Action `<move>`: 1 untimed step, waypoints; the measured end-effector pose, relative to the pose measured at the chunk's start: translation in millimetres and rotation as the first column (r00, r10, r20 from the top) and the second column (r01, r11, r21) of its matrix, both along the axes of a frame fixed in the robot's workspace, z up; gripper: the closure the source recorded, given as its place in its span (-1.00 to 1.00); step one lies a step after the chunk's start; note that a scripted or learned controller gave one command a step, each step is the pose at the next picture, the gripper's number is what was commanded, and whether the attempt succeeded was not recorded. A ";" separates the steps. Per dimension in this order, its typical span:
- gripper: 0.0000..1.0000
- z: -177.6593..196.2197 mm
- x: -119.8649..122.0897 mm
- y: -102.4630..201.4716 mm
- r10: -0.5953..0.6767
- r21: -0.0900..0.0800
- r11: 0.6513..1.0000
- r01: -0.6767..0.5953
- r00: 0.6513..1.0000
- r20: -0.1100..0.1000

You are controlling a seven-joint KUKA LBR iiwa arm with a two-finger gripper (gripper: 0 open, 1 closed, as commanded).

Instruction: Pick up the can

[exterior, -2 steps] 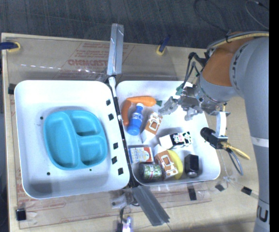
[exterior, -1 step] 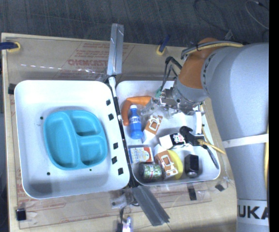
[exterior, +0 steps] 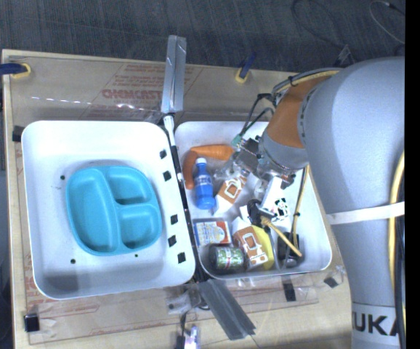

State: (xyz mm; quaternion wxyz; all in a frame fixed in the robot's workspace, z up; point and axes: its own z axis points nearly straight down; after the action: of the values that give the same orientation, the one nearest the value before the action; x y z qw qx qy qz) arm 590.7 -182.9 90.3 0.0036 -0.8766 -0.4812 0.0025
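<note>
While the grey arm's jaws (exterior: 245, 160) hover mid-bin (opening: cannot tell), approach is under way. Next: reach the dark green cylindrical can (exterior: 228, 258) lying at the near wall.

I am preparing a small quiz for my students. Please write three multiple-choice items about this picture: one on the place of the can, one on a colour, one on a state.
1. Where is the can?
A. right bin, near edge
B. left bin
C. on the bench

2. What colour is the divided tray?
A. red
B. light blue
C. green

3. How does the blue bottle rest?
A. standing upright
B. lying down
C. hanging from the arm

Key: 1 A, it lies in the right bin; 2 B, the tray is plainly light blue; 3 B, its length is along the floor.
</note>
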 end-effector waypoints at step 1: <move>1.00 9.5 0.1 1.5 0.007 0.003 1.000 -0.007 1.000 -0.004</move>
State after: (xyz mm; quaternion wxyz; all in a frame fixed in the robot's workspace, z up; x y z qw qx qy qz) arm 590.8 -181.4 99.8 0.0057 -0.8749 -0.4843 0.0036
